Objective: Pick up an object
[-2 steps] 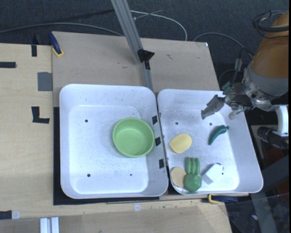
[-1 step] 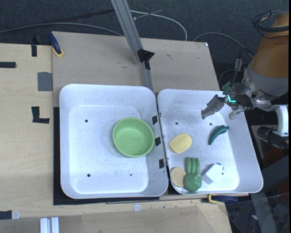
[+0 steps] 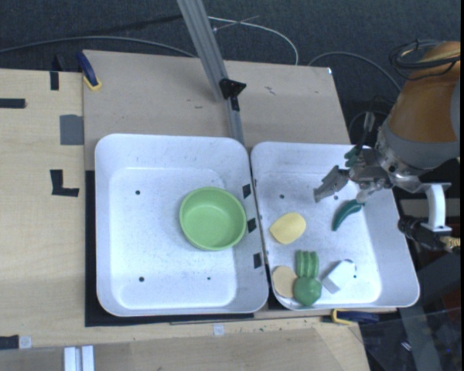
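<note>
My claw over the right bin, fingers spread, nothing between them.

In the left bin (image 3: pixel 124 207) sits a green bowl (image 3: pixel 213 219). In the right bin (image 3: pixel 387 253) lie a yellow piece (image 3: pixel 288 227), a green ribbed vegetable (image 3: pixel 307 277) near the front, and a green pepper (image 3: pixel 346 213) just below my open claw (image 3: pixel 342 184).

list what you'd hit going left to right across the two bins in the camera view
green bowl in the left bin → yellow piece in the right bin → green pepper-like piece → claw. The cluster at the right bin's near edge overlaps the yellow piece's column, so it is left out.
</note>
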